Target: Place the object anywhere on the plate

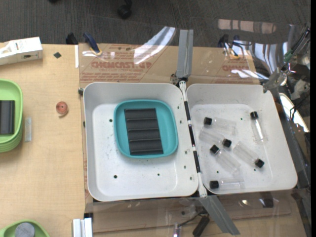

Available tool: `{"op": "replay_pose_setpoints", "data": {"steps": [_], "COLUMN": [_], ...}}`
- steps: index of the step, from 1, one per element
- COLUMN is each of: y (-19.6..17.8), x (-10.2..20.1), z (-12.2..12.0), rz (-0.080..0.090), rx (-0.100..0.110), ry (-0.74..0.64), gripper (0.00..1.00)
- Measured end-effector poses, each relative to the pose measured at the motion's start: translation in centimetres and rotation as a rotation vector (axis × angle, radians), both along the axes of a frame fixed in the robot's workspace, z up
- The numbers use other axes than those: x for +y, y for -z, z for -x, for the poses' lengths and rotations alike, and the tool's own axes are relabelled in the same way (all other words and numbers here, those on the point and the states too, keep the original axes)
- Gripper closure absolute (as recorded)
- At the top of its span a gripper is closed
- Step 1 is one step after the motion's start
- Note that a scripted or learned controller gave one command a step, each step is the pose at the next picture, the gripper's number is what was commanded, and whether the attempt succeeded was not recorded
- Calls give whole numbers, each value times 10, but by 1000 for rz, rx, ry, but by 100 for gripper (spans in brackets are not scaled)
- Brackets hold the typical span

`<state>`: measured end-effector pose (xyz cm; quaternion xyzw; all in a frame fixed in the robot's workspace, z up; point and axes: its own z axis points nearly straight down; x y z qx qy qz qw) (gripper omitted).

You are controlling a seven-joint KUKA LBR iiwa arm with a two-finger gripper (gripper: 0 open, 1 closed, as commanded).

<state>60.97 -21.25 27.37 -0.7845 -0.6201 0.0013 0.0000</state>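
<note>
A teal square plate lies in the left white bin, slightly above the bin's middle. A black ridged block rests flat on the plate, covering most of its centre. In the right white bin lie several clear vials with black caps, among them one near the top left, one upright-looking along the right side and one by the front wall.
A grey metal bar rises behind the seam between the bins. On the wooden bench to the left are a green tray, a white box and a small pink disc. Cables and metal parts crowd the right edge.
</note>
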Motion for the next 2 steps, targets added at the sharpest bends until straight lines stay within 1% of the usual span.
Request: {"op": "replay_pose_setpoints", "data": {"steps": [1, 2], "y": [-17, 10], "x": [0, 3], "z": [-49, -48], "rz": [0, 0], "rx": [1, 1], "ry": [-28, 7], "gripper": [0, 0]}}
